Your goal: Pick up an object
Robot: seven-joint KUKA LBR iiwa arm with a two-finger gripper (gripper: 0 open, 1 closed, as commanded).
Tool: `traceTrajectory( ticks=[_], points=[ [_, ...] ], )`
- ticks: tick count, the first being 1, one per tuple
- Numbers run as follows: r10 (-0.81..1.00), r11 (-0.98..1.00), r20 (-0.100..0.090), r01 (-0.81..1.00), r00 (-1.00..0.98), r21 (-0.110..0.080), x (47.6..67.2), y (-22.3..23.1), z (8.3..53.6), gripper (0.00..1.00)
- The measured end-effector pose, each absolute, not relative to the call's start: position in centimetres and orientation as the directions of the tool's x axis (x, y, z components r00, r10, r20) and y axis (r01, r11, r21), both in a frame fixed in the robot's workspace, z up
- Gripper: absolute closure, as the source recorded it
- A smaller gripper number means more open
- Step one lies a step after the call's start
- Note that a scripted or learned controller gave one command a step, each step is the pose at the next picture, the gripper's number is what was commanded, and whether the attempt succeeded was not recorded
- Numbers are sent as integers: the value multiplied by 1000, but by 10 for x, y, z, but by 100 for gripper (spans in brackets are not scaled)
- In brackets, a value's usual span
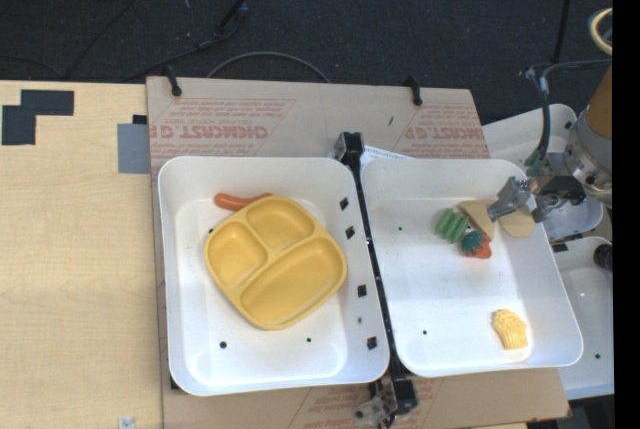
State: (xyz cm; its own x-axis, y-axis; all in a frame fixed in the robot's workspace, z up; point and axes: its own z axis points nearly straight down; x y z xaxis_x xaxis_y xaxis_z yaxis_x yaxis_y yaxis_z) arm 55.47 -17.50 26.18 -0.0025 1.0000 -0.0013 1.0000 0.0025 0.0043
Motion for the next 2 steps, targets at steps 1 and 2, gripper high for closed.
traceTrajectory(
  ticks=[1, 2],
  points=[
    [1000, 4, 2, 1000, -4, -5, 541, -131, 248, 100],
    [1000, 3, 3, 1000, -3, -5, 536, -84, 235, 100]
  ],
)
